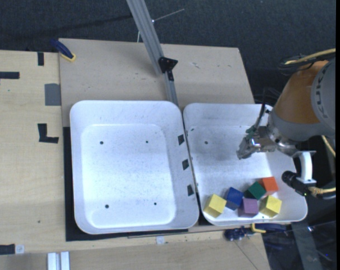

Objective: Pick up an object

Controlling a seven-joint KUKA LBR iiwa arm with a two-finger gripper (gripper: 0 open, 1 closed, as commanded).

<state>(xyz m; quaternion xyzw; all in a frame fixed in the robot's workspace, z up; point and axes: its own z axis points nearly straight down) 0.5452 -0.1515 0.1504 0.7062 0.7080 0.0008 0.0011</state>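
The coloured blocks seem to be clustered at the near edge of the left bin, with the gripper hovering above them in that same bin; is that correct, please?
Not quite: the camera view shows the coloured blocks clustered at the near edge of the right bin, not the left one. The gripper does hover above them in that same bin, with nothing visible between its jaws.

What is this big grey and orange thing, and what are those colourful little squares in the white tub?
That is a robot arm, seen by a camera looking down from above. It reaches in from the right. At its tip is a gripper, like a two-finger hand, hovering over the right bin. The little squares are toy blocks bunched in that bin's near corner: two yellow blocks, a blue block, a green block, a purple block and an orange block. Nothing can be seen between the gripper's tips. Beside it is the left bin.
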